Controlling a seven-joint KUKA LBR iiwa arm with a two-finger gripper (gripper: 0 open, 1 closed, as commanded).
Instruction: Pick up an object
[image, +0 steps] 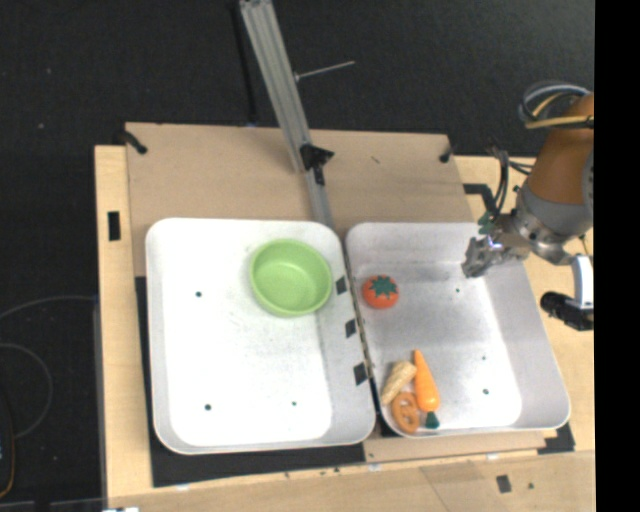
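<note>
A red toy tomato (380, 291) lies near the left wall of the right bin (500, 330). At that bin's front left, an orange carrot (425, 381) rests beside a tan piece (398, 378) and a round orange slice (405, 411). A green bowl (290, 277) sits in the left bin (200, 370), at its back right. My gripper (478, 258) hangs over the right bin's back right part, well to the right of the tomato, with nothing visible between its fingers.
A grey metal post (285, 95) slants up from the bench behind the seam between the bins. Cables (545, 100) loop above the arm at the far right. Brown board (290, 170) lies behind both bins.
</note>
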